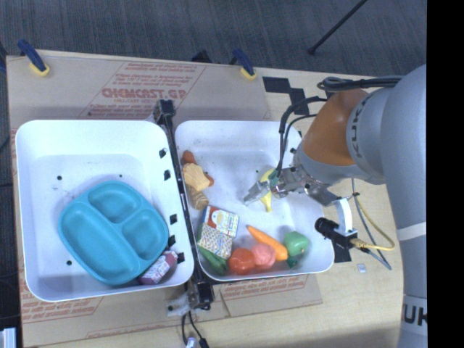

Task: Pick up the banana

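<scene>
The worktop [65, 78] is covered in brown cardboard printed with red lettering, and the two white bins sit on it side by side, joined by a black divider. Nearest the camera, along the front wall of the right bin [239, 133], lie a green pepper [296, 243], a carrot [267, 239], a red and pink fruit [250, 259] and a small printed carton [219, 232]. In the front corner of the left bin [36, 140] a small purple packet [158, 270] lies just beside a blue tray [112, 230] with three compartments, which takes up much of that bin's floor. Farther back in the right bin a tan toy [194, 181] leans by the divider. The banana [267, 192], small and yellow, lies on the floor of the right bin towards its right side, and the jaws [267, 187] are down right at it; whether they are open or gripping it I cannot tell. The arm [377, 143] reaches in from the right, its orange band bent low over the bin's right wall. Beyond the worktop, blue clamps [32, 58] hold the cardboard's far edge, and dark grey carpet [217, 13] lies behind.
</scene>
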Controlling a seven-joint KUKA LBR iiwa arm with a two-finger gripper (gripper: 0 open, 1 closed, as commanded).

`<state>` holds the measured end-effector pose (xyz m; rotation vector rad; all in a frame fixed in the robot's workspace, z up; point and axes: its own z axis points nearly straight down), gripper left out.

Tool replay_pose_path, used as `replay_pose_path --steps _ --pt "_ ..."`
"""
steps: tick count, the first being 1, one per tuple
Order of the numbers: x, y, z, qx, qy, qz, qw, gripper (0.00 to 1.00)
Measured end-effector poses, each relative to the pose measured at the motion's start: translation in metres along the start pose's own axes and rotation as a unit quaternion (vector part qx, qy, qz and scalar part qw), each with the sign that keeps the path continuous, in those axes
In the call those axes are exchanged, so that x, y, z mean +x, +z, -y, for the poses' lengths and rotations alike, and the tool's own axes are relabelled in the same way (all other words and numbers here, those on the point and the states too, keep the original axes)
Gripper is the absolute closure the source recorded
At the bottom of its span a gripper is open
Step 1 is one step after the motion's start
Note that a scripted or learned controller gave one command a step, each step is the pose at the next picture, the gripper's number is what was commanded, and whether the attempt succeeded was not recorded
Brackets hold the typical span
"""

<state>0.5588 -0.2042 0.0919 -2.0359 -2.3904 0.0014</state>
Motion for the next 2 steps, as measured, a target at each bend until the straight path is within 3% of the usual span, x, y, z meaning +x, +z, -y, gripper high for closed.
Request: replay_pose_path --steps 1,2 --pt "0.0 -0.01 0.0 0.001 -0.002 0.0 1.0 1.0" --pt "0.006 -0.112 -0.066 -0.002 0.003 0.001 1.0 1.0"
